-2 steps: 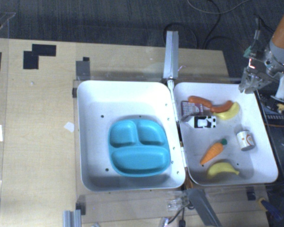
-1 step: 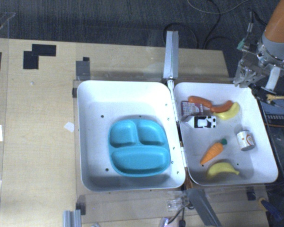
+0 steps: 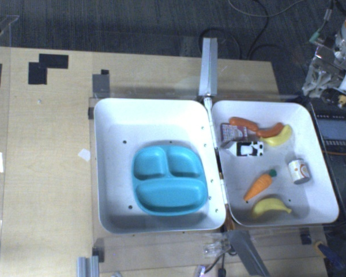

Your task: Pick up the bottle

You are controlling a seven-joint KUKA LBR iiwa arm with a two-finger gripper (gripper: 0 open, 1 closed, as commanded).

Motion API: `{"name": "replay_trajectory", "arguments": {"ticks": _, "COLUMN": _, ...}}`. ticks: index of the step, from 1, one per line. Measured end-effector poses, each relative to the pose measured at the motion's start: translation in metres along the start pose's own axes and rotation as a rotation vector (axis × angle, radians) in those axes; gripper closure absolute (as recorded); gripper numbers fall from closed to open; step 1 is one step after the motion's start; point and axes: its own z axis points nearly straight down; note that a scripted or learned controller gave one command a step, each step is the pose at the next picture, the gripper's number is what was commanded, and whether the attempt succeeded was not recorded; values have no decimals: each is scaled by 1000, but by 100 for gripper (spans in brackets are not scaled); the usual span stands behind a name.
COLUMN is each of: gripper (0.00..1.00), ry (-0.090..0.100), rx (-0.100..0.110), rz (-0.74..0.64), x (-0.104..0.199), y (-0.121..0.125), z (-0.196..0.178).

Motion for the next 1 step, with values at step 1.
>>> {"name": "replay_trajectory", "arguments": {"ticks": 1, "gripper": 100, "ry": 1, "rx": 0, "rz": 60, "x": -3, "y": -20, "z": -33}}
